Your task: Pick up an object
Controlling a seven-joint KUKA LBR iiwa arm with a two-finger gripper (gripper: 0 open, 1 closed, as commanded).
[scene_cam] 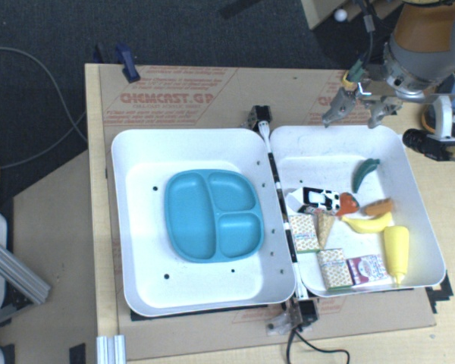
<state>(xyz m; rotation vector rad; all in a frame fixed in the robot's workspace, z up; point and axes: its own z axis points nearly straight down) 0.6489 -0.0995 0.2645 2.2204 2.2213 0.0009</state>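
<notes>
From my seat I take the bench (212, 89) first: a brown board lettered in red, bearing the two white bins pushed side by side so their inner rims meet at a black clip line, which I judge keeps them from sliding apart when the arm works. The left bin (136, 165) carries a blue divided plate (212, 214) lying flat near its centre, likely as a place to set things down. The right bin (417, 203) holds the objects on offer, all crowded into its nearer half, leaving the far strip bare. My arm (425, 21) reaches in from the right with its orange band high in the corner, and the gripper (362, 112) hangs over the far rim of the right bin, fingers spread apart with nothing between them, well clear of the pile; I read that as a ready pose ahead of a descent. Among the pickable things, a yellow bottle (396, 252) lies along the right wall, a banana (368, 223) sits just beside it, small printed boxes (334, 267) rest near the front, a green pepper (365, 174) lies apart and nearest the gripper, and a red tomato (348, 202) touches a black-and-white toy (320, 199). The pepper, standing alone, looks the easiest grab.
</notes>
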